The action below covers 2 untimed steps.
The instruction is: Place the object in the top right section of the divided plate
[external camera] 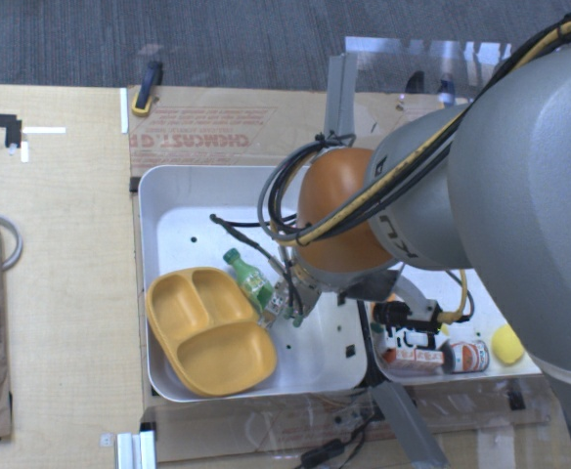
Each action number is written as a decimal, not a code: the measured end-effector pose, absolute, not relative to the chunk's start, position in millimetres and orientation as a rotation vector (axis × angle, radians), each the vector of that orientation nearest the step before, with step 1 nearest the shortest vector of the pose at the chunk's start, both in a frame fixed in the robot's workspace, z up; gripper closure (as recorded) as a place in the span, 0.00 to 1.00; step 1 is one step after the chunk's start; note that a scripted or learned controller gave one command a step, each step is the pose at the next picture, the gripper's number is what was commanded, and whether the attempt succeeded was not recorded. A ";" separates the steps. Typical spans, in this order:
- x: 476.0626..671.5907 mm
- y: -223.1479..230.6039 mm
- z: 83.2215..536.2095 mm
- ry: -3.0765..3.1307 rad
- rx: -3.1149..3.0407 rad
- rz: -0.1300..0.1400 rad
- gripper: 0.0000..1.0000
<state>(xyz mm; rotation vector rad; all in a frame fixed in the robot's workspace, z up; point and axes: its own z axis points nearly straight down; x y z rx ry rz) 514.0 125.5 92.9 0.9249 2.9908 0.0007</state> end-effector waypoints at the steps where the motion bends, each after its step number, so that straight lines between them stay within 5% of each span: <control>1: 504.4 147.4 143.1 2.940 1.119 -0.008 1.00; 2: 491.9 211.0 109.2 2.959 0.980 -0.004 1.00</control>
